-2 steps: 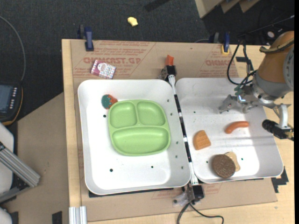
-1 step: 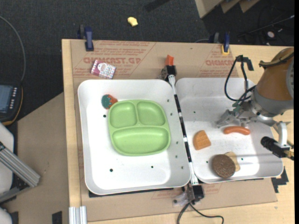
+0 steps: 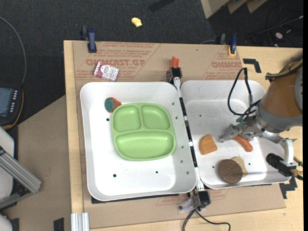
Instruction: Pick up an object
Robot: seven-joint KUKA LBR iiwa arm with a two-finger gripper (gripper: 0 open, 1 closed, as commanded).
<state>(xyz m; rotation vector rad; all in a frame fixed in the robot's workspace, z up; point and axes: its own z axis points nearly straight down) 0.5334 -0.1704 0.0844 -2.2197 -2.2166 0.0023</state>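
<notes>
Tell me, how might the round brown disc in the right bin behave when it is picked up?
The brown disc lies flat and looks thin, so it probably will not roll, but a grasp from above could slip. It touches a pale piece, which may shift with it.

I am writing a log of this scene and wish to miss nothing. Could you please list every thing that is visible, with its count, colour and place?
Bins: 2, white, side by side on the bench.
Divided plate: 1, green, in the left bin.
Small round thing: 1, teal and red, left bin, at the plate's far left corner.
Wedge: 1, orange, right bin.
Carrot-like thing: 1, orange-red, right bin, by the gripper.
Disc: 1, brown, right bin, near edge.
Packet: 1, pink and white, bench behind the left bin.
Clamps: 2, blue, bench far edge.
Scrap: 1, yellow, floor.
Arm: 1, grey and orange, over the right bin.
Gripper: 1, grey, right bin.
</notes>
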